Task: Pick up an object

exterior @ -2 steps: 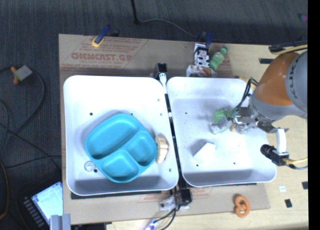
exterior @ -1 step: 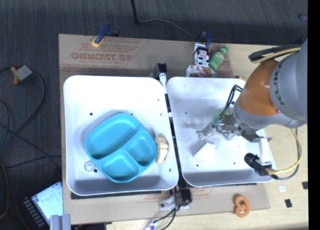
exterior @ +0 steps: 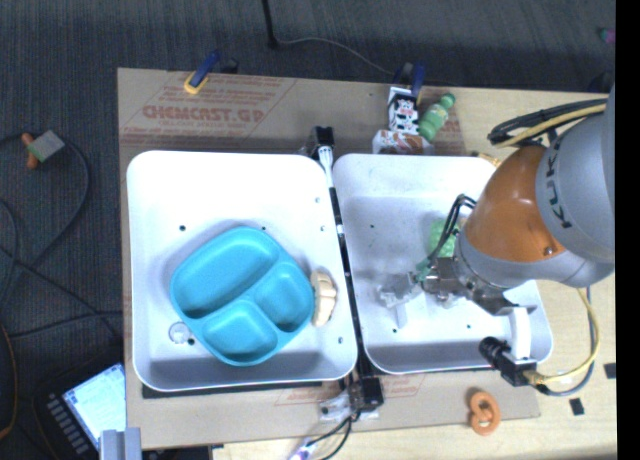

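My gripper [exterior: 396,295] hangs low over the floor of the right bin [exterior: 400,198], near its middle, pointing left. The grey arm with its orange band [exterior: 510,223] covers the bin's right half. A green object [exterior: 443,239] peeks out from under the arm's left edge, just above and right of the gripper. In the left bin [exterior: 160,188] lies a blue divided plate [exterior: 240,293]. A small beige object [exterior: 325,295] rests against the plate's right edge. I see nothing held in the gripper.
A small clear ring [exterior: 178,332] lies left of the plate. Behind the right bin stand a small printed package [exterior: 400,113] and a green item [exterior: 436,116]. An orange ring [exterior: 484,410] lies on the bench in front. Blue clamps [exterior: 201,72] hold the board's back edge.
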`<state>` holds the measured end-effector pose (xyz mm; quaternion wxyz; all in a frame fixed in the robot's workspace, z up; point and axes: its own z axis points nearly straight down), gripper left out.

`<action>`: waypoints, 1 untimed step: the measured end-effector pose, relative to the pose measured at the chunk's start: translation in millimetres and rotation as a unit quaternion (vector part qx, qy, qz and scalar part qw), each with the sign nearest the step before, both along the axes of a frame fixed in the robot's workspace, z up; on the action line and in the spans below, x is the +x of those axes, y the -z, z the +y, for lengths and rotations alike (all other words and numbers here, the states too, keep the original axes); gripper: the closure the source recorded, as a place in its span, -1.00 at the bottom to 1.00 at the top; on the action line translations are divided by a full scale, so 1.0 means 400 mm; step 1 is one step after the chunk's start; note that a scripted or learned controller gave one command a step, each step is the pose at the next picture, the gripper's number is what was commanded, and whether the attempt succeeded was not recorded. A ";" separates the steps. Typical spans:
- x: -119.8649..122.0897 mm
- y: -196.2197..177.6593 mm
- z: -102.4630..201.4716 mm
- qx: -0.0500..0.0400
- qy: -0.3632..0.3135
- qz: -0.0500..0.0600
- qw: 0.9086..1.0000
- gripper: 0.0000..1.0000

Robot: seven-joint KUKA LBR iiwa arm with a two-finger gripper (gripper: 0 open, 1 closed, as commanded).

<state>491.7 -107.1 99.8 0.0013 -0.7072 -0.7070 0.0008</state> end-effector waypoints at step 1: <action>-0.014 0.030 0.012 -0.003 0.001 -0.006 1.000 -1.00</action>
